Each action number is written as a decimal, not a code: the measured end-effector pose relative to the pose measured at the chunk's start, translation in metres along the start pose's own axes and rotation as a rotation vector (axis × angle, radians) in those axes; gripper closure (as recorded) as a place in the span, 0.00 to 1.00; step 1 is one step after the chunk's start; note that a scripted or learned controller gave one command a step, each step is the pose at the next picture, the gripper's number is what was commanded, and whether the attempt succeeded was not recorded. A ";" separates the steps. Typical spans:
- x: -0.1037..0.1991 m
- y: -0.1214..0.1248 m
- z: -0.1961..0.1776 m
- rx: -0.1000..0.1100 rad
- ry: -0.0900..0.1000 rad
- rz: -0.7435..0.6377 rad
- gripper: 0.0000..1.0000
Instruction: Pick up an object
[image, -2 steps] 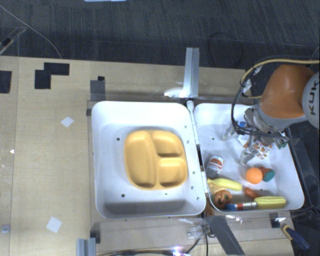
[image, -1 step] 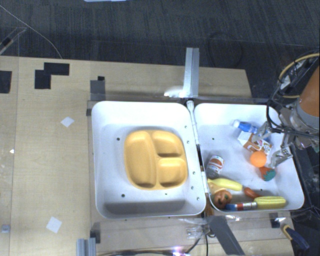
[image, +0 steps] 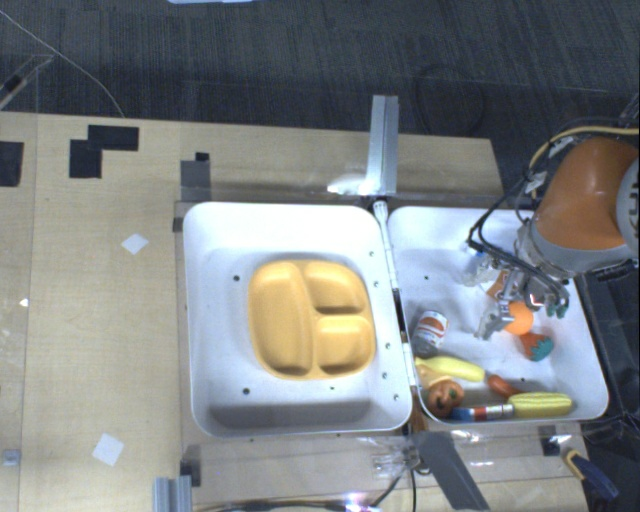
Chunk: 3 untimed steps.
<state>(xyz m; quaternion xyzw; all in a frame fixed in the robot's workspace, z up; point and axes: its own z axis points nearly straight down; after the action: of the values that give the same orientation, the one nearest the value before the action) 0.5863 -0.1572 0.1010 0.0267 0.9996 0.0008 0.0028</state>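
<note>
yellow tray (image: 305, 318), white bins (image: 215, 330)

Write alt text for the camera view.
The gripper is low in the right bin, beside an orange object, with a small can, banana and corn cob nearby. The left bin holds a yellow divided tray.

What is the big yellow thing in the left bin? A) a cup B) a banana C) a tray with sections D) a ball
C: the yellow tray lies flat in the middle of the left bin, and ridges split it into one long section and two smaller ones.
</note>
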 end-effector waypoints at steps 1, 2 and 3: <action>-0.004 0.000 -0.015 0.003 -0.014 -0.005 1.00; 0.005 0.092 -0.087 -0.001 -0.006 0.322 1.00; 0.002 0.054 -0.125 0.002 -0.006 0.389 1.00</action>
<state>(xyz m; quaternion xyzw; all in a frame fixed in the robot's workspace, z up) 0.5868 -0.1030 0.2264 0.2192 0.9757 0.0005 0.0058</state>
